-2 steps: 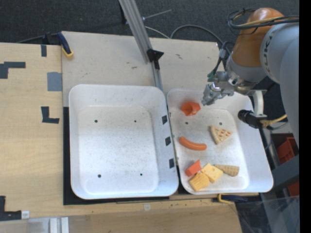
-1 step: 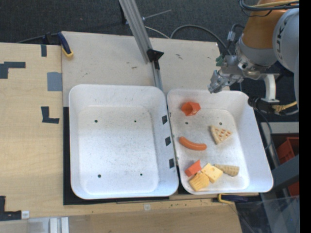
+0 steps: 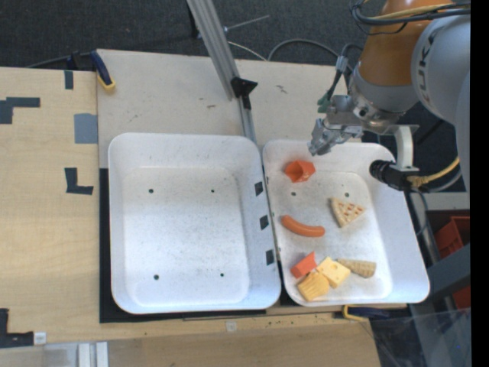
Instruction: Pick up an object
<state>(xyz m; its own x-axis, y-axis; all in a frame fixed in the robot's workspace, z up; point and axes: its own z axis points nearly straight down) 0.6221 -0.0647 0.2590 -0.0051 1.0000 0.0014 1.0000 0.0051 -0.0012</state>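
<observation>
Light wood bench [image 3: 176, 98] w/ two white bins [image 3: 183, 151]

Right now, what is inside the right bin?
In the right bin: an orange cup, a sausage, a pizza slice and a cluster of blocks. The tool covers the far rim.

Wide white left bin [image 3: 183, 228] w/ open floor, shallow white right bin [image 3: 397, 281] crowded by small orange, yellow toy foods, grey slanted metal pole [image 3: 218, 44] over bins' rear junction

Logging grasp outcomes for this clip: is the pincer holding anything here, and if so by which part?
Nothing is held. The pincer hangs above the right bin's back edge, with no object between its tips; the orange piece lies in the bin beside it.
</observation>
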